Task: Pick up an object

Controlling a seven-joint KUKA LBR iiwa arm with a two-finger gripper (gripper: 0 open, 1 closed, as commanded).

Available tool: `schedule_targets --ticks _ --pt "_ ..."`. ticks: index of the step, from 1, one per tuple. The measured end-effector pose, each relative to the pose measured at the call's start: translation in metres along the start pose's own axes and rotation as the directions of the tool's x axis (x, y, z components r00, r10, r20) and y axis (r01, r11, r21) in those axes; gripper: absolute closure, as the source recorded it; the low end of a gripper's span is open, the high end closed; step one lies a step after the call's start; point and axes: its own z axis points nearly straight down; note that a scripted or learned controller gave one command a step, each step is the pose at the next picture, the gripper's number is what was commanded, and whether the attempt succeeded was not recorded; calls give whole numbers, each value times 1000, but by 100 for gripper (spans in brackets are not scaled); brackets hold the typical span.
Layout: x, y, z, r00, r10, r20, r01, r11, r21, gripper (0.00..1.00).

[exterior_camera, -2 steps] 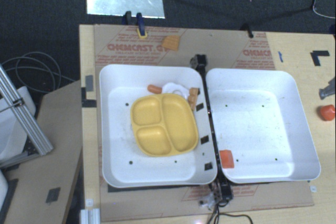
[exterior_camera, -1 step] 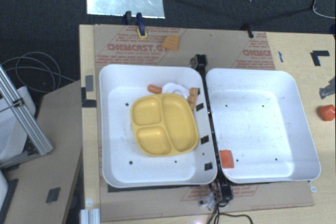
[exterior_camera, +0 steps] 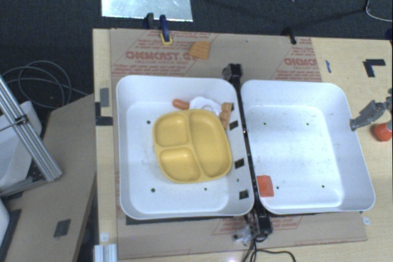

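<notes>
A yellow divided plate (exterior_camera: pixel 191 146) lies in the middle of the left bin (exterior_camera: pixel 132 132). Behind it are a small orange sausage-shaped piece (exterior_camera: pixel 181 104), a white item (exterior_camera: pixel 204 104) and a brown block (exterior_camera: pixel 226 112) leaning by the bin's right wall. In the right bin (exterior_camera: pixel 307 132), an orange-red block (exterior_camera: pixel 264 186) rests at the front left corner. My gripper (exterior_camera: pixel 370 113) appears as a grey part at the far right edge, over the right bin's right rim and well away from all the objects. Just below it is an orange-red part (exterior_camera: pixel 384 131).
A tan block (exterior_camera: pixel 199 50) lies on the cardboard behind the left bin, near a blue and yellow clamp (exterior_camera: pixel 164 29). Black brackets sit along the divide between the bins (exterior_camera: pixel 241 132). Cables and a metal frame (exterior_camera: pixel 24 132) stand to the left.
</notes>
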Motion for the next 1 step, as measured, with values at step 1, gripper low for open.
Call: schedule_targets --ticks 1 --pt "-17 6 -134 1000 -3 9 3 1000 -20 0"
